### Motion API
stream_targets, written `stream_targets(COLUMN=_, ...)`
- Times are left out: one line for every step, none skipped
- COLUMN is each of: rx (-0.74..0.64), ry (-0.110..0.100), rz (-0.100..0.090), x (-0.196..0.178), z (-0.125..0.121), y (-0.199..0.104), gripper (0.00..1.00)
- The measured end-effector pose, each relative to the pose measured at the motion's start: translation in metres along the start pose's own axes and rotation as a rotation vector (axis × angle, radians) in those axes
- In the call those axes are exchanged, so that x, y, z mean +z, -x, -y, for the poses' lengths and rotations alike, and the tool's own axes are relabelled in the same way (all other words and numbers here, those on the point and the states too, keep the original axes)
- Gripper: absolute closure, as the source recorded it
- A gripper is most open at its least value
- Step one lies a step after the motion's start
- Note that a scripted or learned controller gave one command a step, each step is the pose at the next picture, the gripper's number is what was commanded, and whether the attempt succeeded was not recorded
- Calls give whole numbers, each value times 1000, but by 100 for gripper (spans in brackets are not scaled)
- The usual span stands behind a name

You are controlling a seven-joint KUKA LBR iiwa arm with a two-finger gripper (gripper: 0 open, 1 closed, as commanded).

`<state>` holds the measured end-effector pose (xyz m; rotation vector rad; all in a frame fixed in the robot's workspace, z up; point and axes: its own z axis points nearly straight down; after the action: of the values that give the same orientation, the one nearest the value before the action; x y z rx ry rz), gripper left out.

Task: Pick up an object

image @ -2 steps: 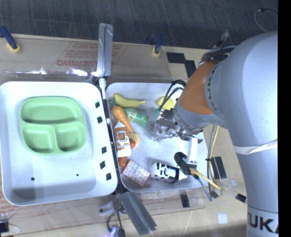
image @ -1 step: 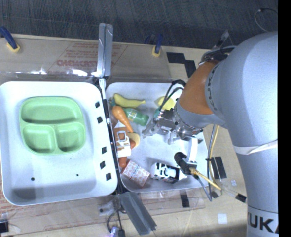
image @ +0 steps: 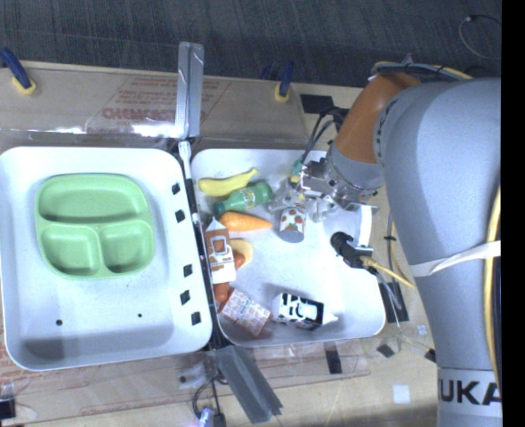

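Nearest you, the black-and-white toy [image: 300, 310] sits low in the right bin [image: 356, 323]. Further up, the claw [image: 309, 192] hovers over the small cup [image: 291, 223]; can't tell its state. You'd want to drop straight, avoiding the carrot [image: 245, 222].

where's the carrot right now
The carrot lies in the right bin, toward its left side, just below the banana and green bottle, left of the small patterned cup.
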<state>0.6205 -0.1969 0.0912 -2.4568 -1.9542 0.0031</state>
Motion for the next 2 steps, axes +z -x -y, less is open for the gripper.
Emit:
stream_targets(rx=-17, ry=-11, rz=0, x=1, z=-9, y=-37, gripper=0)
stream_targets(rx=-27, ry=-8, rz=1, x=-9, z=-10, y=-40, gripper=100)
